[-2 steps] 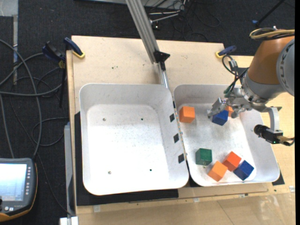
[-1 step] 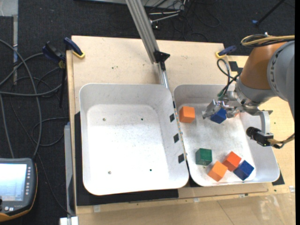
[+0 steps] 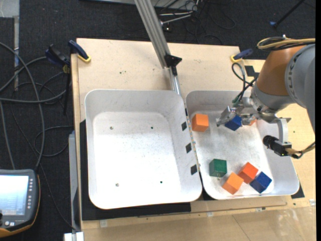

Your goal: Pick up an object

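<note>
While the arm (image 3: 288, 79) reaches in from the right, its gripper (image 3: 231, 118) sits low over the upper part of the right bin (image 3: 281, 157), and a blue block (image 3: 233, 124) shows between the jaws, which look clamped on it.

Surface: pale wooden table (image 3: 125, 69), speckled with small dark flecks, carrying two shallow white bins side by side. Left bin (image 3: 133, 149) shows only dark specks on its floor. Right bin holds an orange cube (image 3: 200, 122) near its upper left, just left of the gripper; a green cube (image 3: 218, 167) lower down; and a tight cluster near the lower edge: an orange block (image 3: 232, 183), a red-orange block (image 3: 248, 172) and a dark blue block (image 3: 261, 182), close together or touching.

Room: dark carpeted floor (image 3: 40, 24) around the table, loose cables (image 3: 30, 92) trailing at left, blue clamps (image 3: 57, 56) on the table's upper left corner, a metal pole (image 3: 153, 24) slanting down to the bins' junction, and a handheld control pendant (image 3: 17, 200) at lower left.
</note>
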Robot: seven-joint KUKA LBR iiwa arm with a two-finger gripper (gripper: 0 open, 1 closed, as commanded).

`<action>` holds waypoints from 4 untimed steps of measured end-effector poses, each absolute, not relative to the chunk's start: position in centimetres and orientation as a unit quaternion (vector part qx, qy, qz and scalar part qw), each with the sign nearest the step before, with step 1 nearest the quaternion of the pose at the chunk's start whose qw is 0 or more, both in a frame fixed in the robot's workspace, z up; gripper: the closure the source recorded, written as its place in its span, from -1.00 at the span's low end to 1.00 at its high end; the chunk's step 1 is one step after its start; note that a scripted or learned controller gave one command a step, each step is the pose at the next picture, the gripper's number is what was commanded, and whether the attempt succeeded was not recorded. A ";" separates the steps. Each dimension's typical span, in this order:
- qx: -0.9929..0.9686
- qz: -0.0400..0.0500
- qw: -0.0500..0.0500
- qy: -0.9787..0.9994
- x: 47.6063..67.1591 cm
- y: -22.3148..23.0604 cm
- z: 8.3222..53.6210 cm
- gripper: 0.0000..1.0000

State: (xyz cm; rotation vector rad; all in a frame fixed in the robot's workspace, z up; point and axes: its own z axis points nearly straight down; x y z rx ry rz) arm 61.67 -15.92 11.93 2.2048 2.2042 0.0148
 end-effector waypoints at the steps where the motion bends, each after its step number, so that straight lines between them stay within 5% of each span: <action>1: 0.707 0.006 0.014 0.707 61.8 -15.9 12.9 1.00; 2: 0.706 0.002 0.003 0.708 61.7 -15.1 18.8 1.00; 4: 0.706 0.002 0.004 0.708 61.5 -15.6 28.9 1.00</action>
